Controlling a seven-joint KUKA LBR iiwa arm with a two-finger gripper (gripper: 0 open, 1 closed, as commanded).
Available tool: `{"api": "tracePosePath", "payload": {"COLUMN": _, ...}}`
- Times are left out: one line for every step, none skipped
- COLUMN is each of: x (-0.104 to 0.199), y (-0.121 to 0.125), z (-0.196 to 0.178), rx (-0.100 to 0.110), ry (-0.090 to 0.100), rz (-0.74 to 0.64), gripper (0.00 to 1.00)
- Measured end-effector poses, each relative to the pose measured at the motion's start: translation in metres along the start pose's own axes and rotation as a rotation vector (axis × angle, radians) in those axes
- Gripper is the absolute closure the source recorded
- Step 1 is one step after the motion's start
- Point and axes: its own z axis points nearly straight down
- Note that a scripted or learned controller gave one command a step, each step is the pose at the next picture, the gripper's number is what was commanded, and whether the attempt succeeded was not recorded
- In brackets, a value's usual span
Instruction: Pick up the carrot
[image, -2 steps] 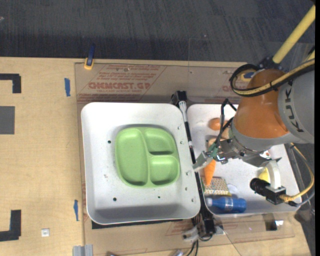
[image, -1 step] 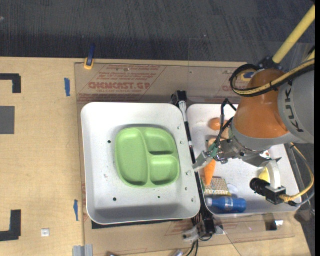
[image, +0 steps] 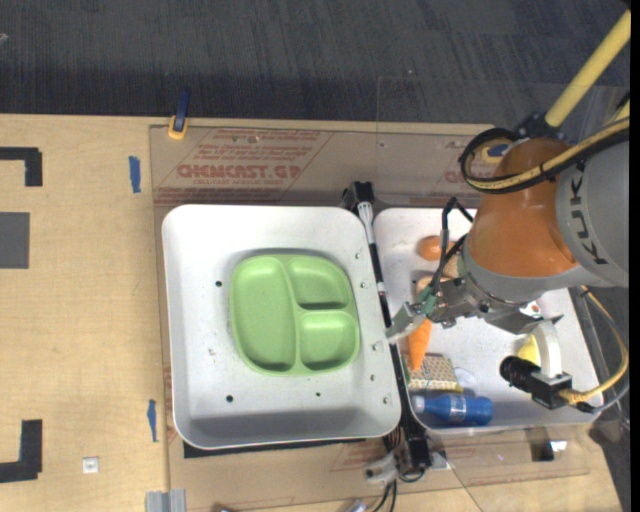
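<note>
The carrot (image: 419, 342) is a small orange piece lying in the right bin (image: 570, 400), near its left wall. My gripper (image: 426, 312) hangs directly over the carrot's upper end, below the orange band of the arm. The wrist hides the carrot's top, so I cannot tell whether the gripper touches it.
The left bin (image: 200, 300) holds a green divided plate (image: 295, 312). In the right bin lie a blue bottle (image: 456, 407), a speckled block (image: 433, 373), a yellow thing (image: 533, 350) and a small orange round thing (image: 430, 246). A black bar (image: 372, 250) runs between the bins.
</note>
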Motion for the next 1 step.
{"api": "tracePosePath", "payload": {"x": 0.0000, "y": 0.0000, "z": 0.0000, "rx": 0.000, "ry": 0.000, "rz": 0.000, "gripper": 0.00}}
